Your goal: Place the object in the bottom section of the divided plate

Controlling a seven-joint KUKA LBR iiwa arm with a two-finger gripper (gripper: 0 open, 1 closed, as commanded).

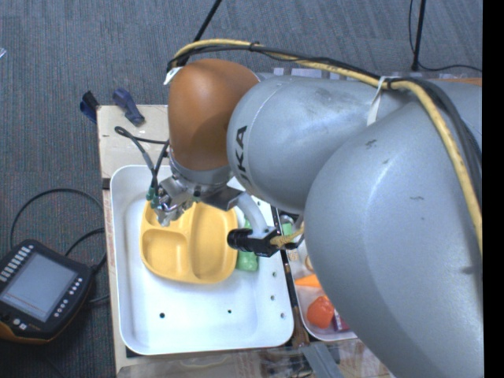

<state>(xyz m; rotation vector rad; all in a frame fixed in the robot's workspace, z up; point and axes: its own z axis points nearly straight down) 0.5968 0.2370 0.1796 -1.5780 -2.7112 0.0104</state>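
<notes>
The wooden bench (108, 144) stands on grey carpet (47, 69). Two blue clamps (126, 105) grip its far left corner. On it lie two shallow white bins side by side: the left bin (197, 321) shows fully, while the arm covers most of the right bin (315, 331).

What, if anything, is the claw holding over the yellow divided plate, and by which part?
It cannot be told. The claw sits at the upper left edge of the yellow divided plate, largely hidden by the arm, and no object shows between its tips.
</notes>
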